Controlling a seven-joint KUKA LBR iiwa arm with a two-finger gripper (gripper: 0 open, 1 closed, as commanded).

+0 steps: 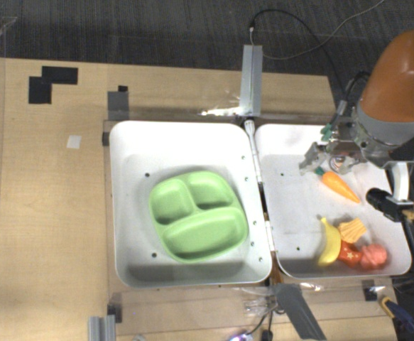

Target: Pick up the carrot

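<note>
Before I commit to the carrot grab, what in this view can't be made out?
- Claw state: camera view, too small and blurred against the wrist.
- Contact between claw and carrot: the carrot's top end merges with the claw.
- Red and pink items beside the banana: piled together, identity unclear.
- Arm: cut off by the right edge.

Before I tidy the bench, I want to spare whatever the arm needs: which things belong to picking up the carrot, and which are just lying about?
Belongs to the job:
carrot, in the right bin
claw, right by the carrot's upper end

Just lying about:
banana
orange wedge
tomato
pink toy
green plate, in the left bin
</note>
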